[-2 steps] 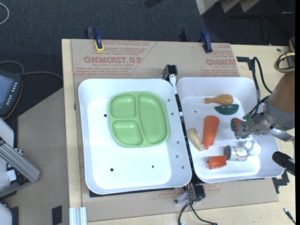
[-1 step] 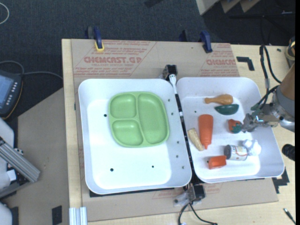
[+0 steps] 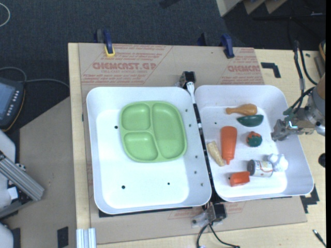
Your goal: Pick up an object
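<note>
Bins: I count two; left bin has one green tray.
Right bin: seven small objects.
Gripper: over right rim, fingers' spread I cannot tell.

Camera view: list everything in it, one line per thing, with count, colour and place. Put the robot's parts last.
Bins: 2, white, side by side on the bench.
Divided plate: 1, light green, three compartments, in the left bin.
Chicken drumstick toy: 1, tan, top of the right bin.
Dark green piece: 1, just below the drumstick.
Carrot-like piece: 1, orange, middle of the right bin.
Beige piece: 1, left of the orange one, touching it.
Small round item: 1, green with a red top, right of the orange piece.
Small bottle-like item: 1, white with a dark end, lower right bin.
Red-orange block: 1, bottom of the right bin.
Clamps: 2, blue, far bench edge.
Gripper: 1, grey, over the right bin's right rim.
</note>
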### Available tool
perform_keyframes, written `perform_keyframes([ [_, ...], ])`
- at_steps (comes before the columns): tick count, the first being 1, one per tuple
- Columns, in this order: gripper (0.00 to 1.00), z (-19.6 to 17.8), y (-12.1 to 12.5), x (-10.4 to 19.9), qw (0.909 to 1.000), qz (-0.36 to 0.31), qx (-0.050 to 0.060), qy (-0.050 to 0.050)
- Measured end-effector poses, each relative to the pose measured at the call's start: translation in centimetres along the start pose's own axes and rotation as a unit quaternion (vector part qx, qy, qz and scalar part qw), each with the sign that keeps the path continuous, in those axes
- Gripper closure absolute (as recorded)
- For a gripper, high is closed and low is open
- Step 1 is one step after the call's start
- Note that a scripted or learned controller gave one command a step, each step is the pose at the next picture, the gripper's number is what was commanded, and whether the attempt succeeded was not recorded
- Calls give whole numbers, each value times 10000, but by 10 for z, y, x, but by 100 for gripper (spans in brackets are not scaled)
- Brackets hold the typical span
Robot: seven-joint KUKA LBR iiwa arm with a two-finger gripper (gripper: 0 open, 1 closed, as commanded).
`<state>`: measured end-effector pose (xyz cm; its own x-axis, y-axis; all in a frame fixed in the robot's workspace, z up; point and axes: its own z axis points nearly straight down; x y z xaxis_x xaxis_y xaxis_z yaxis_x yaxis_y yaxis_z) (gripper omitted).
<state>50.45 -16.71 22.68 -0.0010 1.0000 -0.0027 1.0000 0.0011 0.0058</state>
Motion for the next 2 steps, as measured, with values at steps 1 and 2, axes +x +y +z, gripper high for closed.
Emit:
perform_keyframes([
  [1,100,7,-4,47,10000,-18,41,28],
  [2,100,15,0,101,10000,-21,40,25],
])
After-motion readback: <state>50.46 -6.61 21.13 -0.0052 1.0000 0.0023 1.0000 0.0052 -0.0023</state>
